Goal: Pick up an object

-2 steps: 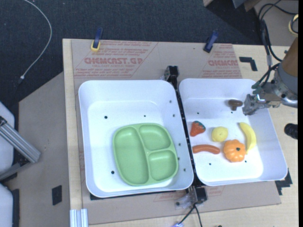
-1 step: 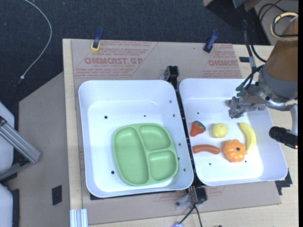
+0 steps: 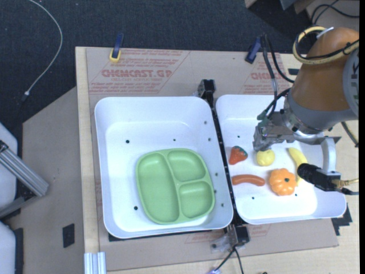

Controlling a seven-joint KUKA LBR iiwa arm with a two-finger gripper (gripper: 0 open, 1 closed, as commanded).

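2 bins: a left bin (image 3: 108,119) and a right bin (image 3: 239,110) sit side by side on the cardboard-covered bench (image 3: 142,67), their inner rims touching.
Left bin: it holds 1 green divided tray (image 3: 171,185) with 3 compartments, lying toward the near side.
Right bin: it holds 5 toy foods, all in the near half.
Yellow round fruit (image 3: 264,157): it lies just below my pincer, about mid-bin.
Strawberry (image 3: 238,154): red with a green top, just left of the yellow fruit and near the inner rim.
Sausage (image 3: 248,180): orange-red, lying flat, nearer than the strawberry.
Pumpkin (image 3: 283,181): orange, right of the sausage, close to the near rim.
Banana (image 3: 296,154): yellow, right of the round fruit, partly under my arm.
Pincer (image 3: 265,142): it hangs directly over the yellow round fruit; I cannot tell how its tips stand.
Arm: I reach in from the right, grey with an orange band above the wrist.
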